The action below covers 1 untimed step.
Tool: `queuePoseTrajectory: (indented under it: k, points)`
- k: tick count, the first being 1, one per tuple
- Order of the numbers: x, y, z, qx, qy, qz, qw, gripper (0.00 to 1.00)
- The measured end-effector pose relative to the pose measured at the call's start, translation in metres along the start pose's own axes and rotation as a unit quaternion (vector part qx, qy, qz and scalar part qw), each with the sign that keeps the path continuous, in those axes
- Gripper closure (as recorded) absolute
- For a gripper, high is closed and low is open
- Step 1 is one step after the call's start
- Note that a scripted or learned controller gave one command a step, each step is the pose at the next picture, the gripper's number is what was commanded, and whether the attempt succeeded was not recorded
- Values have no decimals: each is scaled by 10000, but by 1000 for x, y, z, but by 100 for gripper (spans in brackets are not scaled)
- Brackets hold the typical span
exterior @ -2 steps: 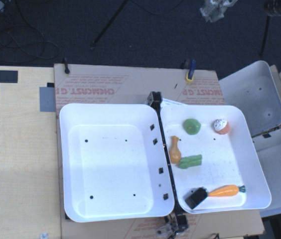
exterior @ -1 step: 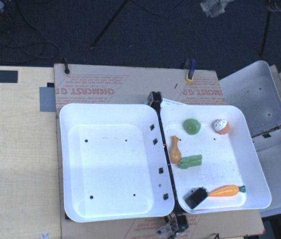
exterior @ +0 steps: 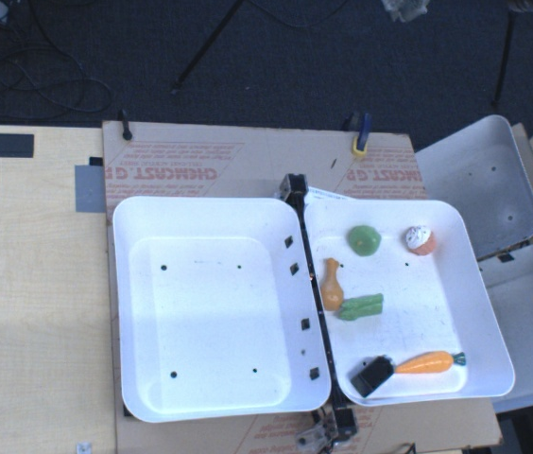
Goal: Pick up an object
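The right bin [exterior: 479, 291] holds several small objects. A green ball [exterior: 365, 240] lies near its far side, with a white and orange rounded piece [exterior: 420, 240] to its right. By the divider rests an orange gourd-shaped toy [exterior: 331, 286], touching a green elongated piece [exterior: 360, 306]. An orange carrot with a green tip [exterior: 427, 363] sits at the near edge. A black block [exterior: 372, 375] lies just left of the carrot.
The left bin [exterior: 129, 253] sits beside the right one, joined by a black divider strip [exterior: 309, 272]. Both rest on a cardboard sheet [exterior: 200, 164] held by a blue clamp [exterior: 361, 135]. A grey metal panel [exterior: 489, 178] stands at the right.
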<state>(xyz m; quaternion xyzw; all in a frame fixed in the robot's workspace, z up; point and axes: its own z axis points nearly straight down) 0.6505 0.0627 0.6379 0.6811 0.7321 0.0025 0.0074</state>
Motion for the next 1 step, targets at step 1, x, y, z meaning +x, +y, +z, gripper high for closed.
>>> queuePoseTrajectory:
  k: [1]
  points:
    - [2, 2, -9, -105, -4, -30, 9999, 100]
